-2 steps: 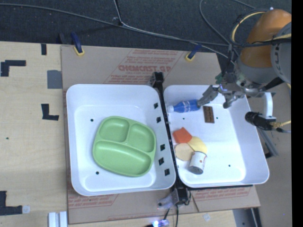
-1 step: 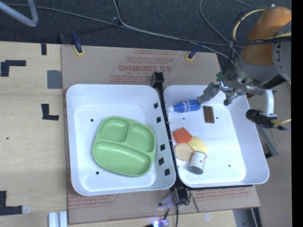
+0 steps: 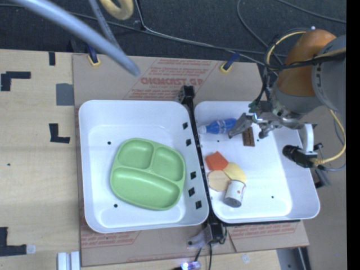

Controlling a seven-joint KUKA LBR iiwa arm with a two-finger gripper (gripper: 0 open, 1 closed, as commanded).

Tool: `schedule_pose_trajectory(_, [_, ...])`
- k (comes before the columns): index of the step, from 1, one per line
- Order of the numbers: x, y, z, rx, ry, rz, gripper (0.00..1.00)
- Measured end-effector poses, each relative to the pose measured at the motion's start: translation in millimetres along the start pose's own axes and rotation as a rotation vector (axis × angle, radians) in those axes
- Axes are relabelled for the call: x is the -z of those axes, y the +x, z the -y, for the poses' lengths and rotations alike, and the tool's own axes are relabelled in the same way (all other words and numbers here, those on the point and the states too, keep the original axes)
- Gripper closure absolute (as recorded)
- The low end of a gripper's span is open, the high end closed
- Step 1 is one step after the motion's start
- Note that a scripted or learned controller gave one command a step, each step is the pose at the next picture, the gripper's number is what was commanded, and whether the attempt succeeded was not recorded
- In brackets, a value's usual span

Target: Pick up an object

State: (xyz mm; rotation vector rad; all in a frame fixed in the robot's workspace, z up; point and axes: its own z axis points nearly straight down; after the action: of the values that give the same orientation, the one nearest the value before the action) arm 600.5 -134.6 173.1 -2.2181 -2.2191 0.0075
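Pincer: the gripper (image 3: 254,129) hangs over the far part of the right bin (image 3: 292,201), near that bin's back edge. Its 2 fingers are spread apart, with a gap between them and nothing gripped in that gap. One finger reaches toward the bin's left wall, the other points down at the bin floor.

Blue bottle: the blue bottle (image 3: 219,126) lies on its side in the far left corner of the right bin, just beside the left fingertip; contact between them cannot be confirmed.

Orange piece: the orange piece (image 3: 216,161) lies flat by the left wall of the right bin, near mid-length.

Tan disc: the tan disc (image 3: 216,180) lies flat, touching the orange piece on the near side.

Yellow piece: the yellow piece (image 3: 235,171) lies against the disc and the can.

Can: the small white can (image 3: 234,194) lies tilted toward the near left corner of the right bin.

Left bin: the left bin (image 3: 93,117) carries 1 green divided plate (image 3: 148,173) with 3 compartments, set at its centre.

Arm: the grey arm with orange band (image 3: 306,58) enters across the right bin's far right corner.

Base: both bins sit side by side on a cardboard sheet (image 3: 169,77).
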Motion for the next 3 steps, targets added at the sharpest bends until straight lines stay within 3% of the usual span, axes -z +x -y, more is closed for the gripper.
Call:
schedule_pose_trajectory(2, [-89.5, 9.2, 3.6, 0.002, -0.009, 0.002, 0.0])
schedule_pose_trajectory(3, [-77.2, 9.4, 3.3, 0.003, -0.009, 0.002, 1.0])
